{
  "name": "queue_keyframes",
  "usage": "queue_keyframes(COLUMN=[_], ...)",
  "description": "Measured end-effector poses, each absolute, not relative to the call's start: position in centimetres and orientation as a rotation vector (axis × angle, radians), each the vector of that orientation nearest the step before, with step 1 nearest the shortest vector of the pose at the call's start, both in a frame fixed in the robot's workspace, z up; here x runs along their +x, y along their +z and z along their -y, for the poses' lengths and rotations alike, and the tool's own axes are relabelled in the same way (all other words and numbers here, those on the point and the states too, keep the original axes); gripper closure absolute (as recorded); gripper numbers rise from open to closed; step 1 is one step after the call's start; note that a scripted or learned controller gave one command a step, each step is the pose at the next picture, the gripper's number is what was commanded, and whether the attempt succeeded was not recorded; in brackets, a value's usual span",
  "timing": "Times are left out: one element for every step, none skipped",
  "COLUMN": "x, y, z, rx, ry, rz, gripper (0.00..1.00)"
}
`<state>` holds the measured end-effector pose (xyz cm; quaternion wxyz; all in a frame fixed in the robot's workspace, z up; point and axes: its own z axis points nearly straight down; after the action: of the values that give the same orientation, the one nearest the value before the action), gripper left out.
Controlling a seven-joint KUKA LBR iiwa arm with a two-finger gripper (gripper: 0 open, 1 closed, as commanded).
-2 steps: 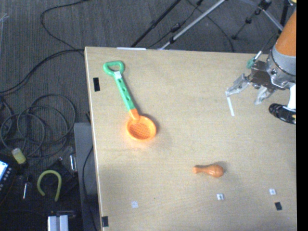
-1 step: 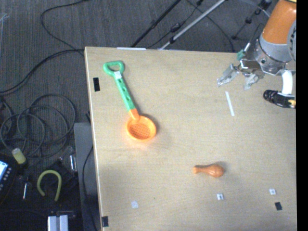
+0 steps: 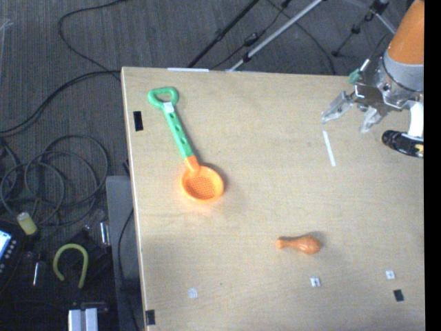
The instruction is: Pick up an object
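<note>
The two-finger gripper (image 3: 349,119) hangs over the far right part of the pale tan wood-grain board (image 3: 262,116). Its pale metal fingers (image 3: 332,113) are spread well apart in a downward V, with nothing between them and no contact with any object that I can make out. Just below the fingertips a thin straight white stick (image 3: 329,149) lies flat on the board, apart from the gripper. Well to the left, set on a slant, lies a plastic sieve spoon (image 3: 186,150) with a green perforated handle ending in a loop and a round orange meshed bowl. Near the front, between centre and right, lies a small orange drumstick-shaped toy (image 3: 301,244), smooth and slightly glossy, its thick end pointing right. The grey arm, with its orange band (image 3: 408,29), is cut off by the top right corner. A few tiny dark and pale tags (image 3: 315,281) dot the board's front part; they are too small to tell what they are.
</note>
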<state>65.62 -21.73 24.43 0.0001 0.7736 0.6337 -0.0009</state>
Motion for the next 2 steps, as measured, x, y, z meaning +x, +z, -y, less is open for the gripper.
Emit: queue_keyframes(x=[61.3,55.3], y=[30.3,40.6], z=[20.7,19.5], rx=[2.397,2.342], ry=[-0.002,-0.002], rz=[-2.032,-2.093], gripper=[0.00,0.00])
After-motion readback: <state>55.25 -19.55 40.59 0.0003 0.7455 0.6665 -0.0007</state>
